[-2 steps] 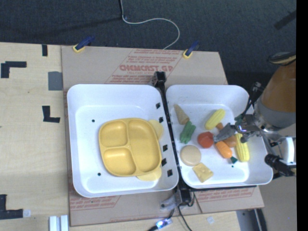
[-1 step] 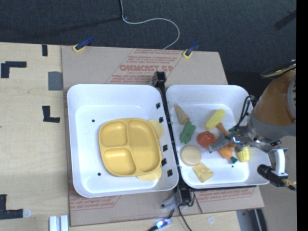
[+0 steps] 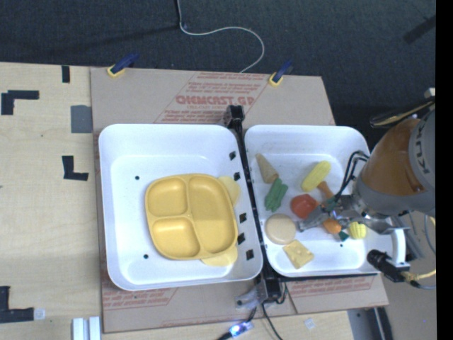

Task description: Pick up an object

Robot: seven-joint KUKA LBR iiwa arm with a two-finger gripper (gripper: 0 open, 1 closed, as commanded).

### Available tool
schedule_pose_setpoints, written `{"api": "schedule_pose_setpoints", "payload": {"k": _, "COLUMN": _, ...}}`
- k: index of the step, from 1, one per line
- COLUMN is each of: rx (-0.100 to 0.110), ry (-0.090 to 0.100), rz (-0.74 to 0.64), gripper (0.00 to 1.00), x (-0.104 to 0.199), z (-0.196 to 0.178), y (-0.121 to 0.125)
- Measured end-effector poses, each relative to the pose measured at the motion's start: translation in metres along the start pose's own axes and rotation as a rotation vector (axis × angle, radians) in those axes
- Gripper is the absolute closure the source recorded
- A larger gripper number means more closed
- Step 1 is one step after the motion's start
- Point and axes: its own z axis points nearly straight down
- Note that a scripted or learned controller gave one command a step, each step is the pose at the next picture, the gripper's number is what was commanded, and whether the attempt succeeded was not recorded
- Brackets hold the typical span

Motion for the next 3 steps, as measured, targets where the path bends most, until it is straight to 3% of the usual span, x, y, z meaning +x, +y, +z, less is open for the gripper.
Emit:
{"api": "schedule_pose_setpoints", "payload": {"k": 1, "rx": -0.002, "ry": -0.002, "rz": 0.000, "gripper": 1.00, "x": 0.000, "z": -0.012, "y": 0.001}}
{"api": "schedule_pose_setpoints", "payload": {"k": 3, "rx": -0.004, "ry": -0.001, "rz": 0.002, "gripper": 1.00, "x": -0.009, "z": -0.109, "y": -0.007}}
